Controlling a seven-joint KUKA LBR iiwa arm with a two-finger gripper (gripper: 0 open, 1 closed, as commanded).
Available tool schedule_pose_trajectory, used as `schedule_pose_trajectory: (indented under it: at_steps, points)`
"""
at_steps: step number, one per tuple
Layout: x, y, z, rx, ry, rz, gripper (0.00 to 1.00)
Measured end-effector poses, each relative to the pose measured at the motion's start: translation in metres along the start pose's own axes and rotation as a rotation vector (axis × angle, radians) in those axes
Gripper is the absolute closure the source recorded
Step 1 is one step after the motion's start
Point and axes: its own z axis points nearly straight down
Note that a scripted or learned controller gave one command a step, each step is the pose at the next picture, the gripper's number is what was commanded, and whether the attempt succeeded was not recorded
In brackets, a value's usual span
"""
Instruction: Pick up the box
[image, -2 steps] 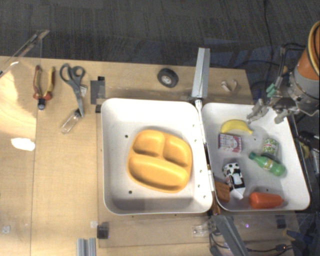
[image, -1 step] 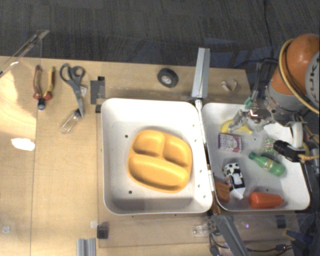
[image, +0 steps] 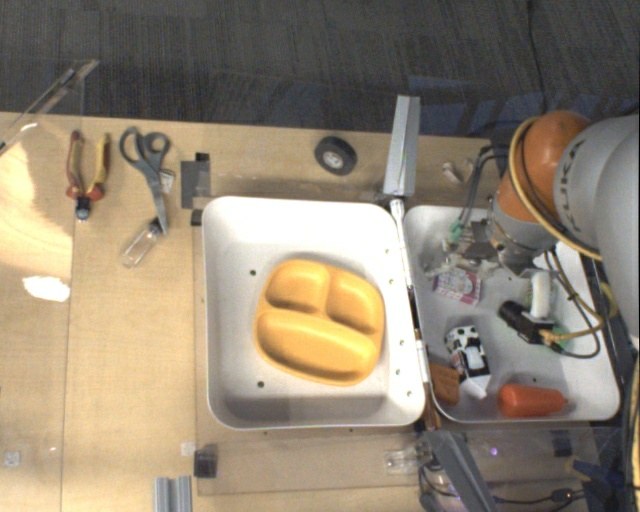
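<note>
The arm's gripper (image: 470, 248) hangs in the right bin (image: 600, 400) just above the small pinkish box (image: 457, 286), its opening impossible to tell, so it should drop squarely over the box's 2 long sides, clear of the neighbouring clutter, before closing.

Bright, even overhead light with a strong glare patch washing out the surface (image: 40, 200) far left of the left bin (image: 225, 300), soft shadow inside that bin's near wall, overall slightly soft focus.
</note>
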Motion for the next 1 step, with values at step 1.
schedule_pose_trajectory:
  at_steps: [1]
  points:
    - [0.0007,0.0033,-0.0133,-0.009,0.001,-0.001,1.00]
